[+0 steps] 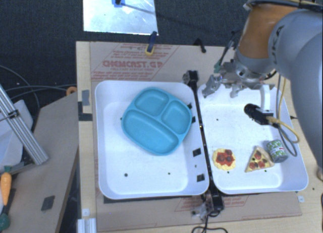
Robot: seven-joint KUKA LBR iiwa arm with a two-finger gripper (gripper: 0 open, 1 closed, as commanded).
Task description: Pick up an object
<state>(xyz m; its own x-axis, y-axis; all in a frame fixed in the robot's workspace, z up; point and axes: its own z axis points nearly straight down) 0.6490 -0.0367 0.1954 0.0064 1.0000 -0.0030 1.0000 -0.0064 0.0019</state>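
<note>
nearest me, along the front of the right bin (237, 126), lie three small things: a round pizza (224, 159), a slice (259, 159) just beside it, and a little can (276, 151) touching or almost touching the slice's far corner. any of them would do for the pick. the round pizza looks the easiest to me, since it has bare floor on most sides and sits apart from the bin wall. the slice and can crowd each other, so a finger coming down there might nudge one into the other. both pizzas lie flat and low, so i'd guess the fingers have to reach right down to the floor to catch an edge. across the divider, the blue plate (157, 121) lies in the left bin (113, 166), wide and awkward for a small grip. farther back, the end effector (222, 91) hangs over the rear of the right bin with its fingers (208, 90) spread and nothing between them, well apart from the toys. it would need to come forward, centre over one piece, then drop straight.
</note>
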